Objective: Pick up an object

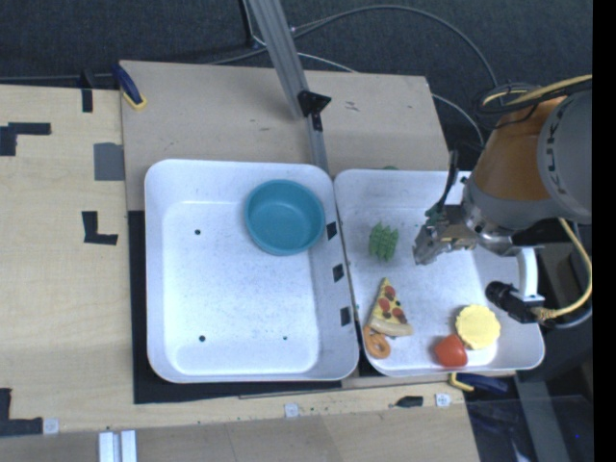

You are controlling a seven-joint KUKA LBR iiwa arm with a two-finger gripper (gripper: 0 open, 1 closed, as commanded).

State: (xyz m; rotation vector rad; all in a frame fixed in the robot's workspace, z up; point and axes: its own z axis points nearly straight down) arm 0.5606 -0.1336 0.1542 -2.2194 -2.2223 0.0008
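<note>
i'm seeing two white bins (173, 287) sitting mid-frame on a tan bench (58, 258), dark carpet (115, 12) running along the top; gripper (429, 248) hanging over the right bin (409, 189).

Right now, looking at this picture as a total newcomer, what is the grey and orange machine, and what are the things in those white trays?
You are looking down from one camera fixed above a bench. The grey and orange machine is a robot arm reaching in from the right; its gripper hangs over the right shallow white bin. That bin holds toy food: a green bumpy vegetable, a pizza slice, a small orange piece, a red tomato and a yellow round piece. The left white bin holds a blue bowl. I see nothing held.
</note>
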